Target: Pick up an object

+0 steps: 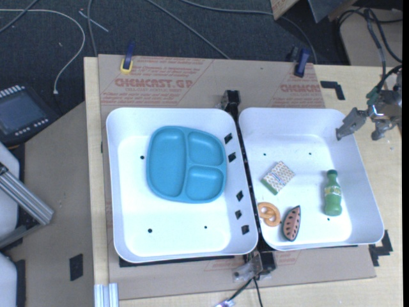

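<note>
Waiting: pick not yet made, all of it left.
Hand [364, 125]: at right bin's [319, 123] 2 o'clock corner, fingers spread, nothing between them.
Green bottle [331, 193]: right bin, 4 o'clock, nearest candidate, apart from hand.
Checkered packet [278, 176]: bin centre-left.
Pretzel [269, 213], watermelon slice [291, 222]: 7 o'clock, close together.
Blue plate [186, 164]: left bin [128, 229].
Arm pose: wrist over the rim, above counter [102, 94], not lowered.

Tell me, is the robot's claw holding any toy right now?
No, nothing. The gripper is open over the right bin's far corner, away from the green bottle.
</note>
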Available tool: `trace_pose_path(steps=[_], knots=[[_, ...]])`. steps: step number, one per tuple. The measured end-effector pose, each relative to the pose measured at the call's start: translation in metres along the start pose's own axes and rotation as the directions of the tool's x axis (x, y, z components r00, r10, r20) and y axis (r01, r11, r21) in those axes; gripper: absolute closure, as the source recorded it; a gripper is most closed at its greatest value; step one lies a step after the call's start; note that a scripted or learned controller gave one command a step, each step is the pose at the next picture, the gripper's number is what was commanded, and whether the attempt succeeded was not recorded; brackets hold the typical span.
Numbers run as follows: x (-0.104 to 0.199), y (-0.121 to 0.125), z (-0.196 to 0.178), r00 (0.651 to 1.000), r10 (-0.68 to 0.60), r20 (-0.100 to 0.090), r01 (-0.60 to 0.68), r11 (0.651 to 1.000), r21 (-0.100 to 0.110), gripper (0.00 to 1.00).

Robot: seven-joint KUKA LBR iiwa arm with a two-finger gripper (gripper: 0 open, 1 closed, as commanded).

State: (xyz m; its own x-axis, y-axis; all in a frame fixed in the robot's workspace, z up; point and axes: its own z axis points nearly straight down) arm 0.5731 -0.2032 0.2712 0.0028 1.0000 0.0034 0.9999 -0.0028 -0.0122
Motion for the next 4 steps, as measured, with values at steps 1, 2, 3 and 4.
trace_pose_path(steps=[1,2,3,4], knots=[[0.001,0.002,-0.007,1.0,-0.003,0.003,0.003,1.0,-0.012,0.0],[0.003,0.006,0.056,1.0,-0.003,0.001,0.003,1.0,-0.006,0.0],[-0.001,-0.002,0.116,1.0,-0.002,0.0,0.002,1.0,-0.005,0.0],[0.009,-0.004,0.166,1.0,-0.003,0.001,0.003,1.0,-0.007,0.0]])
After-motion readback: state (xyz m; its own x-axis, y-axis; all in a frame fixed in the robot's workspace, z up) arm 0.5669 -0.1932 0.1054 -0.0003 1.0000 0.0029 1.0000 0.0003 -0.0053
